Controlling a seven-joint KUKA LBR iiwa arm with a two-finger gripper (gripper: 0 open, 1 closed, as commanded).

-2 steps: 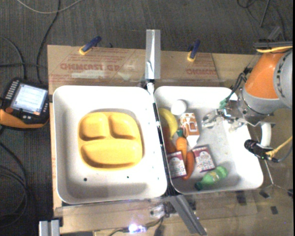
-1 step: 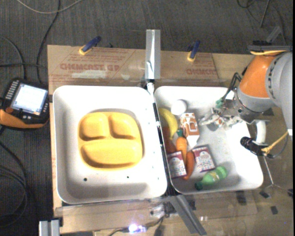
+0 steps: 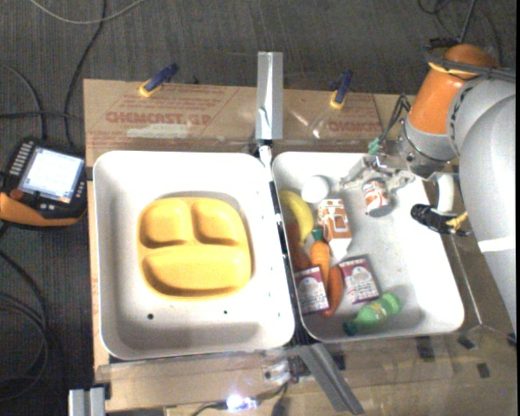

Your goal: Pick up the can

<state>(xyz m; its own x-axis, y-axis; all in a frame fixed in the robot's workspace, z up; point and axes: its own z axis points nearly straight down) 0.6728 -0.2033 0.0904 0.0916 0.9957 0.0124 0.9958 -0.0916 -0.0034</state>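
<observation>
Tool (image 3: 377,178) over the back of the right shallow white bin (image 3: 433,306), a small orange-and-white can (image 3: 376,198) tilted between its fingers, clear of the bin floor; grasp on the can. Same bin: white ball (image 3: 315,186), yellow banana (image 3: 298,213), orange-and-white carton (image 3: 334,219), carrot (image 3: 328,271), two dark red boxes (image 3: 358,281), green bottle (image 3: 373,312). Left bin (image 3: 113,258): yellow compartment tray (image 3: 195,245). Brown board (image 3: 169,115) on bench reads "CHEMCAST".

Dark grey carpet (image 3: 199,24) lies round my bench, cables (image 3: 78,7) trailing at eleven o'clock. A brown board (image 3: 199,111) sits under the bins. A pendant (image 3: 39,180) rests at nine.
</observation>
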